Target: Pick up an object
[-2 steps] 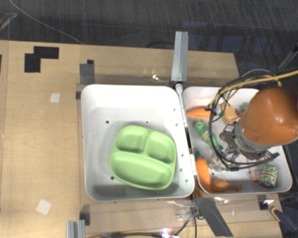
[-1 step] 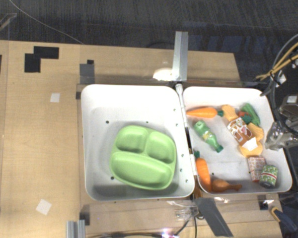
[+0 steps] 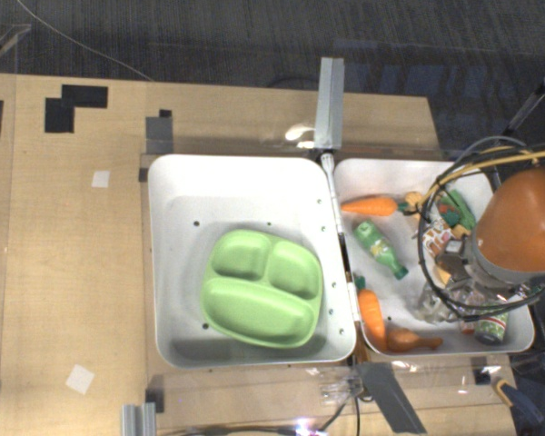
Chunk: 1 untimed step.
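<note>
The right bin (image 3: 392, 178) holds an orange carrot (image 3: 369, 207) near its back, a green bottle (image 3: 379, 249) in the middle, a second carrot (image 3: 371, 312) at the front left and a brown piece (image 3: 411, 341) beside it. A small green can (image 3: 490, 329) lies at the front right. The arm, with its orange band (image 3: 525, 222), hangs over the right half of this bin. My gripper (image 3: 440, 302) reaches down toward the bin floor, between the bottle and the can; the wrist and cables hide its fingertips.
The left bin (image 3: 177, 198) holds a green three-compartment tray (image 3: 262, 287). A grey post (image 3: 329, 103) stands behind the divide between the bins. Cables (image 3: 454, 184) loop around the wrist. Small colourful items (image 3: 447, 214) lie at the right bin's back, partly under the arm.
</note>
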Available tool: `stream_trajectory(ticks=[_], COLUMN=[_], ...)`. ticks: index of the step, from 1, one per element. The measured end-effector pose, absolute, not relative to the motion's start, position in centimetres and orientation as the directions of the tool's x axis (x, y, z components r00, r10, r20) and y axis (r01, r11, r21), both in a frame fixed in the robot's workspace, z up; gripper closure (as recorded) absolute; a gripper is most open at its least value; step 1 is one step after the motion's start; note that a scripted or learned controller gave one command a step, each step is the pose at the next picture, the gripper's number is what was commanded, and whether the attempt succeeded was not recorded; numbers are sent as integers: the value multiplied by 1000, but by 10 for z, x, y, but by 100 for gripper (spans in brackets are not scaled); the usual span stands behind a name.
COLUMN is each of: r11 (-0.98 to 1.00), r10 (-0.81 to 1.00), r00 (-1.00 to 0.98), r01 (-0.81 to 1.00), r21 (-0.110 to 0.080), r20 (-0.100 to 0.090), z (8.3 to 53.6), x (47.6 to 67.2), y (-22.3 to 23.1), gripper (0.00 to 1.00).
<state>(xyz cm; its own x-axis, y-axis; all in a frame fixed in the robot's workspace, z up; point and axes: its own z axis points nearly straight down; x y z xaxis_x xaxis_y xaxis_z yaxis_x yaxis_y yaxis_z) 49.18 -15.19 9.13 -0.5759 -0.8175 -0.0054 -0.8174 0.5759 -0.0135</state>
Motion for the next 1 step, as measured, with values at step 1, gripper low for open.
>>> stream_trajectory(ticks=[1], r11=[172], r10=[-985], r00=[-172], r01=[-985], r21=[-9], r20=[-1], z=[136], x=[489], y=[-184], gripper=[100])
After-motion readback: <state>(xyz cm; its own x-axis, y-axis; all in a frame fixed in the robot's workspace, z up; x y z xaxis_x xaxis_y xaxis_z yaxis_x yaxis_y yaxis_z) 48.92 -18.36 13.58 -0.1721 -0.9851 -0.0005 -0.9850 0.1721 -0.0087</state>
